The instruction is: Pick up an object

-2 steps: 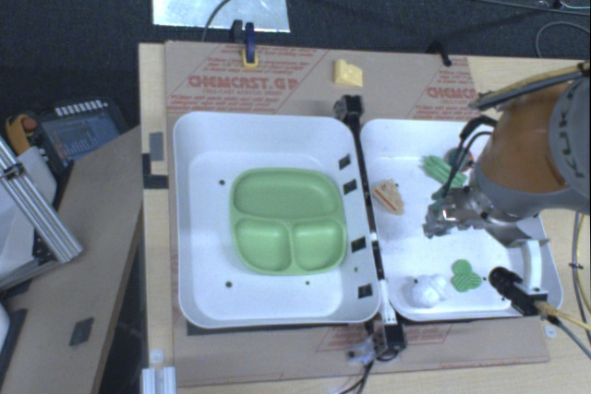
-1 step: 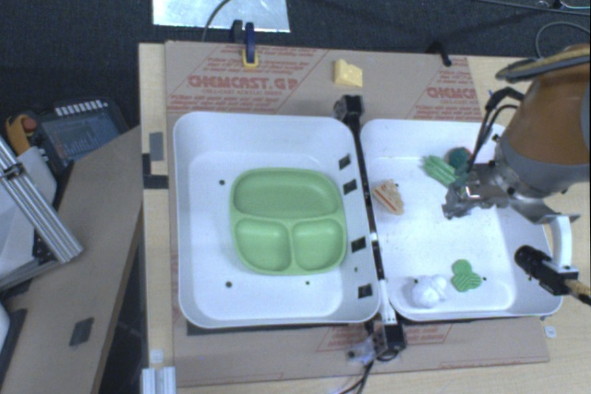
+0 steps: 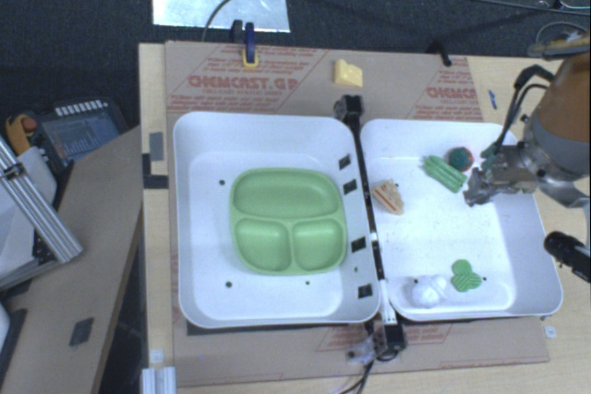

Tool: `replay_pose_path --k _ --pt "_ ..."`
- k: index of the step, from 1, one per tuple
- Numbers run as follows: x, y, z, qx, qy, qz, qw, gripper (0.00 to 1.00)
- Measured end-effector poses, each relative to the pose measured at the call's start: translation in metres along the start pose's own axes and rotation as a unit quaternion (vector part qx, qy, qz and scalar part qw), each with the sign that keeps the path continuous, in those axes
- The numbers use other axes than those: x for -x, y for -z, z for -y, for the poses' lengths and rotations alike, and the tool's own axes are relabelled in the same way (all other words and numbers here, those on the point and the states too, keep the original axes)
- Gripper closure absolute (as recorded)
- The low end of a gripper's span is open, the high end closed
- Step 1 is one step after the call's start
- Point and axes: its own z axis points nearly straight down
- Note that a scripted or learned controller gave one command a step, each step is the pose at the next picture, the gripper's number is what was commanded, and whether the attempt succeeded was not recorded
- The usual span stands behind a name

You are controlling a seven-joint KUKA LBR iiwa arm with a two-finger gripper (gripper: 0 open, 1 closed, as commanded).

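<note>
At the near edge of the right bin, close to the camera: a white lumpy object in the front corner, a small green frilly piece just beside it on its right. Both lie flat on the bin floor, not touching the wall as far as I can tell.

Left bin: a green divided tray sits near its middle, three compartments, two small ones toward the camera and one large one behind.

Mid right bin: a tan wedge-shaped item near the divider between the bins. Further back, a long green ridged object lies at a slant, with a round dark green and red ball just beside its far end.

End effector is low over the right bin, just right of the long green object, close but apparently apart from it. Grey arm enters from the right. Can't tell how far the end effector is open, or whether it has hold of anything; detail is too blurred.

Far side: a yellow block lies on the brown board behind the bins. Worktop at left.
</note>
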Motion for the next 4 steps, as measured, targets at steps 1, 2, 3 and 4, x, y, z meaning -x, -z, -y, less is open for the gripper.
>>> replay_pose_path --k 1,2,3,4 --pt "-0.046 -0.017 -0.023 -0.002 0.002 -0.001 1.0000 1.00" --pt "-0.093 -0.019 -0.055 -0.002 0.002 -0.001 1.0000 1.00" --pt "-0.146 -0.030 -0.066 -0.003 0.003 -0.002 1.0000 1.00" --pt "-0.193 -0.026 -0.081 -0.002 0.003 -0.002 1.0000 1.00"
